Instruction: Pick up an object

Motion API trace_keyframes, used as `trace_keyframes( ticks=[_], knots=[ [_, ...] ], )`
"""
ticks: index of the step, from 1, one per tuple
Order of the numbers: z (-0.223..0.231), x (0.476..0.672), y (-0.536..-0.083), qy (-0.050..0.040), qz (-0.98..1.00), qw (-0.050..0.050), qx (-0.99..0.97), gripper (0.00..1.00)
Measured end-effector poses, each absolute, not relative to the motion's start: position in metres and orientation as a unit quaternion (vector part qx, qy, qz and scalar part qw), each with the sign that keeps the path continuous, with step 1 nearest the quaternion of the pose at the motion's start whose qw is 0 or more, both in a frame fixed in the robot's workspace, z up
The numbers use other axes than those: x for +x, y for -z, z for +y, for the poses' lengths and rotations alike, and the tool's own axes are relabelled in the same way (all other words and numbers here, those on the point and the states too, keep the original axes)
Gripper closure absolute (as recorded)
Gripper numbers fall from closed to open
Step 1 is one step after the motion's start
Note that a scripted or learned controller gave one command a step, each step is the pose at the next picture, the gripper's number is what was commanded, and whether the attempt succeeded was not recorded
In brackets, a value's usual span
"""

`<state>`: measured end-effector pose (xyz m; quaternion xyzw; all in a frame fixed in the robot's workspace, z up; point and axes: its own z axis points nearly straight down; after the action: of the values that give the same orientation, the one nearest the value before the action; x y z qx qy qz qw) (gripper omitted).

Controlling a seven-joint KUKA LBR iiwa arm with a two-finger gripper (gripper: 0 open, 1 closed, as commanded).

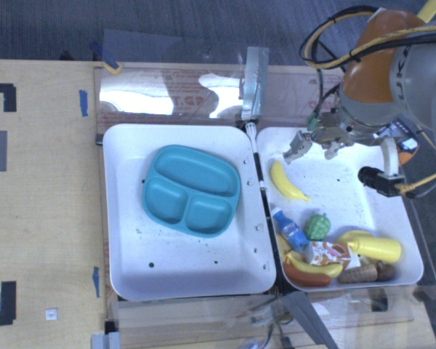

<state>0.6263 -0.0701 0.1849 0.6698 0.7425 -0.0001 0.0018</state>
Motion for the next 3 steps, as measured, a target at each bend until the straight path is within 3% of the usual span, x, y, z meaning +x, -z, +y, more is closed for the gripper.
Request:
trace_keyframes(
  ticks=[1, 2, 3],
  knots=[
    [-0.102, 0.618, -0.106, -0.0065, 0.767, 0.008, 0.642, 0.0],
    [-0.103, 0.55, -0.087, -0.0013, 0.752, 0.002, 0.66, 0.0],
    [-0.104, 0.553, -0.099, -0.0033, 0.751, 0.006, 0.661, 1.0]
  ],
)
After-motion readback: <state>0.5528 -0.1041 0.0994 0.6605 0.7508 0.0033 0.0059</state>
